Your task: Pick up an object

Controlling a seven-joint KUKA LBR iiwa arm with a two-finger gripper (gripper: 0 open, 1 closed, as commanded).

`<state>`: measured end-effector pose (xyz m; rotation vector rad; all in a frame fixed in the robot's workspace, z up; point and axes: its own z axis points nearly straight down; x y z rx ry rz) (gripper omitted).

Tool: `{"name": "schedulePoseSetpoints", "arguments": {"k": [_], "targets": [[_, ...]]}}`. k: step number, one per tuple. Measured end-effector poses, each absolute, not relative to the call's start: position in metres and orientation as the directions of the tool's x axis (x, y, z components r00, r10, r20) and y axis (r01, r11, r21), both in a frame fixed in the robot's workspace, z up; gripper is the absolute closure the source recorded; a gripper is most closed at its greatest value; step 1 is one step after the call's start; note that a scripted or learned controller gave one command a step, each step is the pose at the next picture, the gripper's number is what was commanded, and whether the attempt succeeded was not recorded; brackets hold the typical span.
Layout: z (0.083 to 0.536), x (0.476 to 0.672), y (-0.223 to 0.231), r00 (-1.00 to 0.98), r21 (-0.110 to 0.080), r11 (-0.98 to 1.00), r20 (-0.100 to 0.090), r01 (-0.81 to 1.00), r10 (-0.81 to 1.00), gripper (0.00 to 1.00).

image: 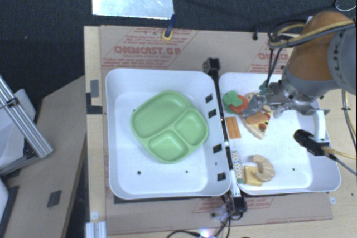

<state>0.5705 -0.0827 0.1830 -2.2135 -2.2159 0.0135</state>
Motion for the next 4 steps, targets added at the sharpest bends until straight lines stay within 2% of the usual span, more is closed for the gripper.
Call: {"name": "schedulePoseSetpoints", "arguments": {"k": [1,2,3,4], "targets": [[0.191,0.574,-0.083,-0.003,0.001,0.003,0.0,1.0,1.0,0.0],[0.13,0.579,-0.086,-0.001,-0.003,0.001,0.0,1.0,1.0,0.0],[0.088,0.582,-0.087,0.0,0.005,0.0,-0.002,1.0,1.0,0.0],[0.103,0.586,-0.089,-0.001,0.021,0.001,-0.006,1.0,1.0,1.0]]}}
